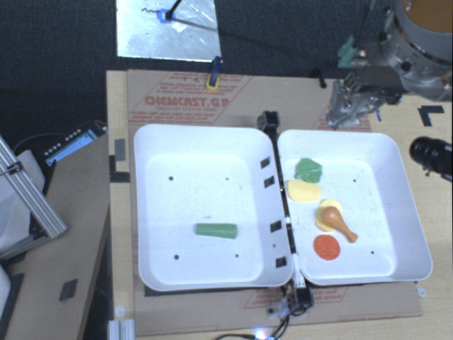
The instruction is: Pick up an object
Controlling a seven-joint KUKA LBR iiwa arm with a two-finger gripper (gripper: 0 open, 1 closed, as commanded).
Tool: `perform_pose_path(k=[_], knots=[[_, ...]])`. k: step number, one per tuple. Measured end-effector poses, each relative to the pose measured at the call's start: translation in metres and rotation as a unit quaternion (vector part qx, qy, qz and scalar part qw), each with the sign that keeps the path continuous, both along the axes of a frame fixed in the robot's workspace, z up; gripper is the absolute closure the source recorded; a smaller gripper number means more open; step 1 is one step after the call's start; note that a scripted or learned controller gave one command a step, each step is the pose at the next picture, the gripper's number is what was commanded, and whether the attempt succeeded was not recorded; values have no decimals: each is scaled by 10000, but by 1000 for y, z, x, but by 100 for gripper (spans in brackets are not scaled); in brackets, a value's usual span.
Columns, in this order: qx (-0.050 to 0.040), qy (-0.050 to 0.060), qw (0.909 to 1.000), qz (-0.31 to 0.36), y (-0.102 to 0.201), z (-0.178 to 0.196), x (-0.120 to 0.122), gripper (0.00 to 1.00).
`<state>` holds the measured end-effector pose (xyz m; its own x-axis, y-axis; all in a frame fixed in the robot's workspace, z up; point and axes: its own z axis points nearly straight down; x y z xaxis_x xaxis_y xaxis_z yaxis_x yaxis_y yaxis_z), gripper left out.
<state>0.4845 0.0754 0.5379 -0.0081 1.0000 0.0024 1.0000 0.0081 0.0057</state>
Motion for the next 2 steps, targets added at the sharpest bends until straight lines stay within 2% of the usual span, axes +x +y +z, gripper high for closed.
perform_pose_path(k=[1, 2], knots=[[-24, 13, 10000, -59, -55, -4, 82, 100], [-16, 83, 10000, -18, -9, -263, 95, 100]])
